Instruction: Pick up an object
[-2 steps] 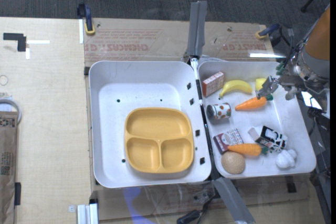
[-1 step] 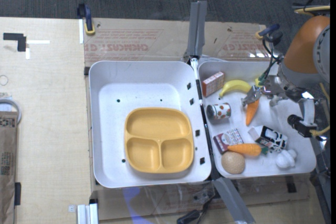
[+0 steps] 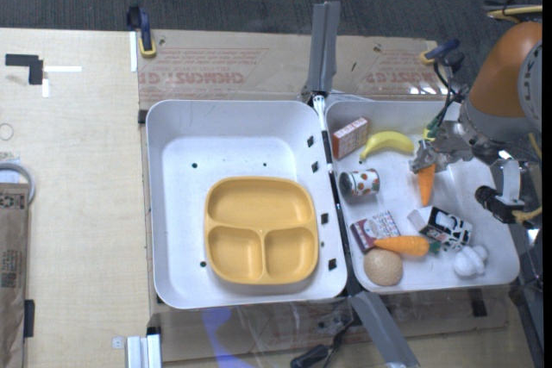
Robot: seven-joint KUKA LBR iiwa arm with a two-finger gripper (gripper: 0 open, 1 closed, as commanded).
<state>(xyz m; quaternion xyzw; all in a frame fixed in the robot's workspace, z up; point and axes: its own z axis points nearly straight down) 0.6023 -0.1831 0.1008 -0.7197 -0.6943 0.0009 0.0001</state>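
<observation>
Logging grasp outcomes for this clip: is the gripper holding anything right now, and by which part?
It appears to hold a carrot by its upper end, the gripper above the right bin; the contact itself is too small to confirm.

The arm is cut off by the right edge, its hand's fingers blurred

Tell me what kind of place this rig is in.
Probably a robotics lab pick-and-place bench: two white bins side by side, toy food such as a banana, and taped cardboard on the bench.
</observation>
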